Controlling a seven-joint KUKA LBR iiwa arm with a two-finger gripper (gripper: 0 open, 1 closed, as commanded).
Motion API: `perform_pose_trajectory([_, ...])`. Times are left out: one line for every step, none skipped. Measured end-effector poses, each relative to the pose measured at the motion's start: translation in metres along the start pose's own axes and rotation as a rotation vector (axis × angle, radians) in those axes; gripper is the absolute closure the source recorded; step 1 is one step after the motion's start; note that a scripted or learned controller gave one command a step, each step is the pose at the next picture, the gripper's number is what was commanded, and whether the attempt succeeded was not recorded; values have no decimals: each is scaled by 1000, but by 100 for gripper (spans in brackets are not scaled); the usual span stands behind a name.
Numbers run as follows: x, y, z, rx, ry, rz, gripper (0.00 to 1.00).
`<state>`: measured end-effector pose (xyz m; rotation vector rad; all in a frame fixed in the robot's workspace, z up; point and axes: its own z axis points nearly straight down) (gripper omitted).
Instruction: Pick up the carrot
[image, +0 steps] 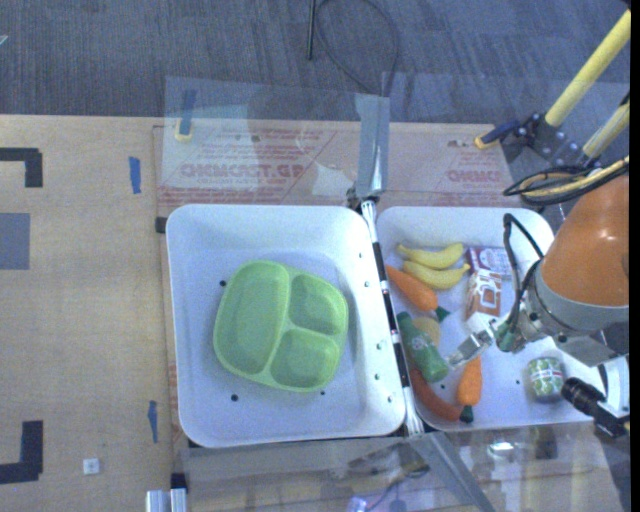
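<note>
Three orange carrots lie in the right bin (520, 410). One carrot (413, 288) lies just below the bananas. A small one (469, 381) stands nearly upright near the front. A long one (434, 397) runs along the bin's front left corner. My gripper (470, 347) reaches in from the right and hovers right above the top end of the small carrot, beside a green bottle (422, 347). No carrot is seen lifted in it.
The right bin also holds yellow bananas (433, 262), a small carton (486, 291) and a green and white ball (546, 378). A green divided plate (282, 325) lies in the left bin (200, 250). Cables and yellow poles stand at the back right.
</note>
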<state>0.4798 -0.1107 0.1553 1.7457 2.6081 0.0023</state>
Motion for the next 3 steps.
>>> perform_pose_trajectory([7,6,66,-6,-4,-196,0])
perform_pose_trajectory([4,7,55,-13,-11,-191,100])
perform_pose_trajectory([33,14,-29,2,1,19,100])
